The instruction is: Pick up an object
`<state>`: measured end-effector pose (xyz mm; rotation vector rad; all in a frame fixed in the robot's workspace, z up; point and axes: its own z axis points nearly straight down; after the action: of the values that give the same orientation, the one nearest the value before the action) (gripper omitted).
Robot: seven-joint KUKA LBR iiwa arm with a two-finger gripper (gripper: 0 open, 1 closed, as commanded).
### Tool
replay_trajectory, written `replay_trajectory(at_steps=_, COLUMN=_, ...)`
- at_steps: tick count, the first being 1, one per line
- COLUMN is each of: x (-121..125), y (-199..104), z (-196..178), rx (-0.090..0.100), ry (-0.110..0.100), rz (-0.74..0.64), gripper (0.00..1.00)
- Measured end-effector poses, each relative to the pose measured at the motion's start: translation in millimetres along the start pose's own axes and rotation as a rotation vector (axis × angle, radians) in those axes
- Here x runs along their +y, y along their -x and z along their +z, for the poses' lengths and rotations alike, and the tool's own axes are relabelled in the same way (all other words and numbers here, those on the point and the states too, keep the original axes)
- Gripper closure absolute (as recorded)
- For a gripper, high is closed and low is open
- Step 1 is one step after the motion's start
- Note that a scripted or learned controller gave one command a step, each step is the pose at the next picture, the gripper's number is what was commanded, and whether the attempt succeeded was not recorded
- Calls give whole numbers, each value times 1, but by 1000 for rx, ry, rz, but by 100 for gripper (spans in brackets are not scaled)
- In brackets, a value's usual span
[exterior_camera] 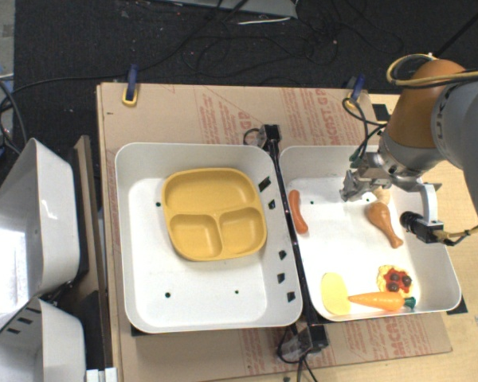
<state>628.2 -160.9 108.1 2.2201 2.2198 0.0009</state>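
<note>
Toy drumstick (384, 221), tan with a paler bone end, lies in the right bin (442, 273) near its upper right part, thick end toward the gripper and bone end pointing toward the near right corner. Just above its thick end hangs the gripper (365, 186), a grey metal assembly under the arm's orange band (418, 106); from this slanted overhead angle I cannot tell whether it is spread or pressed together, and nothing visibly sits in it. The drumstick seems to lie just below and beside the gripper's tip, though contact is hard to judge.

To the left in the same bin, close to the dividing wall, a small orange-red sausage (299, 212) lies lengthwise. Along the near edge rest a pale yellow oval piece (333, 291), a carrot (378, 299) with a green stub lying across beside it, and a small yellow piece topped with dark red berries (397, 278) just behind the carrot's tip.

Across the divider, the left bin (143, 293) holds a yellow three-compartment plate (215, 213), set toward the far side, its compartments bare.
</note>
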Motion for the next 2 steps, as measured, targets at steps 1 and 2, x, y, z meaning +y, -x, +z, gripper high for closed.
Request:
replay_trajectory(at_steps=1, x=5, y=-3, z=-63, rx=0, ry=4, rz=-3, gripper=100)
replay_trajectory(at_steps=2, x=6, y=-3, z=-107, rx=-1, ry=4, rz=-3, gripper=100)
